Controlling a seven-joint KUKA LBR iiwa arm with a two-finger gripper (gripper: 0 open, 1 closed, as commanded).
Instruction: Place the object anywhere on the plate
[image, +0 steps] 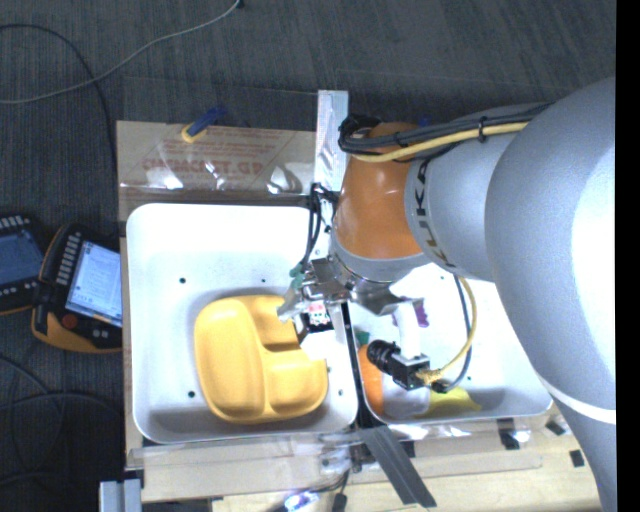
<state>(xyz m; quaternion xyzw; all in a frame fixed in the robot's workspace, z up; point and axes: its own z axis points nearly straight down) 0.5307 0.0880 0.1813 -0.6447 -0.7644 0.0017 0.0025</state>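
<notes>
Fingers of the gripper (312, 312) sit at frame centre, right at the upper right edge of the yellow plate (255, 358); they are too small and cluttered to read, so cannot tell how far apart they stand or whether anything is between them. Gripper hangs over the divider between the two bins.

Bottom of frame: wooden bench edge (250, 462) with a metal bracket. Just above it, left white bin (165, 250) holds the yellow plate in its lower middle, a two-section plate with a raised ridge across it. Rest of that bin floor is bare white.

Right white bin (520, 400), lower right of centre, mostly under the arm. Inside it an orange object (370, 383) lies against the bin's left wall, and a yellow object (455, 402) lies near its lower edge; both partly hidden by a black fitting and yellow cable, shapes unclear.

Grey arm (540, 220) with orange band (375, 205) fills the right and upper right.

Upper centre: cardboard sheet (215, 155) with clear plastic and a small blue piece on it. Far left on the dark carpet: a teach pendant (80, 290).
</notes>
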